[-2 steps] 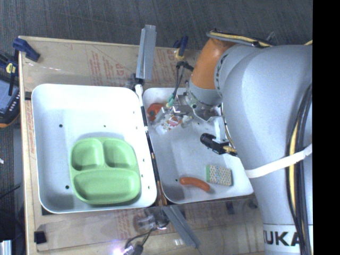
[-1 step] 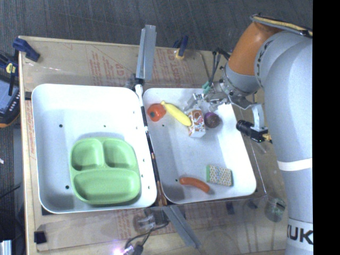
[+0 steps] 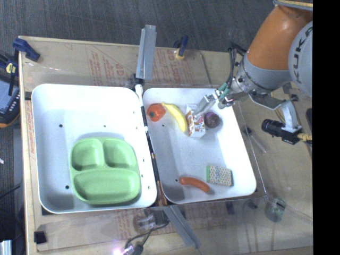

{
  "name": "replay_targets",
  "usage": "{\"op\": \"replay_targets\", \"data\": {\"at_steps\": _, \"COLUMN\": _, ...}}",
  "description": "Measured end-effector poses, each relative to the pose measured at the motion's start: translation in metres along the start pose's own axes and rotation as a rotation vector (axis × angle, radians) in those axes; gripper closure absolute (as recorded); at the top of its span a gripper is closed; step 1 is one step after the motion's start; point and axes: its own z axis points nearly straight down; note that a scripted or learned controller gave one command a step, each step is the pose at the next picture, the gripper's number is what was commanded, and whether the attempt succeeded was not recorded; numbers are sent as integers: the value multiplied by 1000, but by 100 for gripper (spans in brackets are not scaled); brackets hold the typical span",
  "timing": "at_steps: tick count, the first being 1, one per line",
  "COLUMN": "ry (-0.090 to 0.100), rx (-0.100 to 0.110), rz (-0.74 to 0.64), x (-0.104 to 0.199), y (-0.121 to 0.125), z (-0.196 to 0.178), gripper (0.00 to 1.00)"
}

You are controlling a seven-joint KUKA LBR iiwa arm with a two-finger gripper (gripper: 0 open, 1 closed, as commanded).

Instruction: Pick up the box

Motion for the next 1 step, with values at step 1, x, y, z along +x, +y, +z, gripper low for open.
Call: {"op": "replay_targets", "data": {"at_steps": 1, "ry": 1, "rx": 4, "rz": -17, "x": -32, "y": -81, "z": 80, "gripper": 0}}
